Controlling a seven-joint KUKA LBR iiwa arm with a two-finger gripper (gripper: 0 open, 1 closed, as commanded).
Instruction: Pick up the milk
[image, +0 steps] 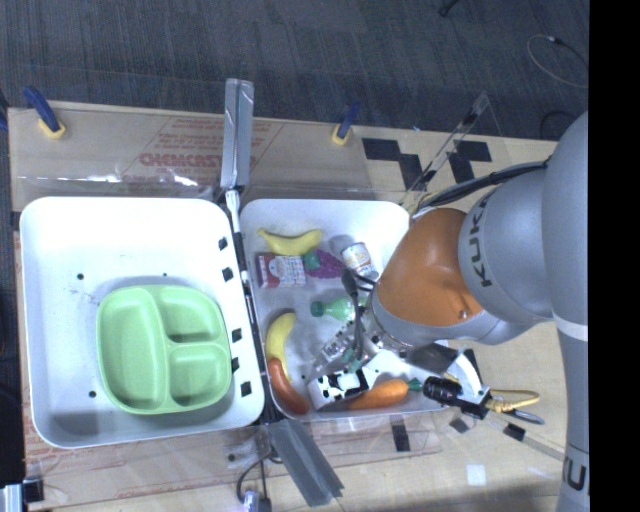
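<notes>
The milk (341, 383) looks like a small carton with black and white patches. It lies near the front wall of the right bin (385, 212), between a brown sausage (285, 390) and an orange carrot (382, 395). My gripper (343, 350) comes down from the orange-banded wrist (430, 280) and sits directly behind and over the carton, very close to it. The view does not settle whether it touches the carton. Part of the carton is hidden under the gripper.
The right bin also holds a banana (290, 240) at the back, a red and pink carton (281, 270), a purple item (324, 264), a green bottle (332, 308) and a second banana (281, 335). A green divided tray (165, 348) lies in the left bin (50, 250).
</notes>
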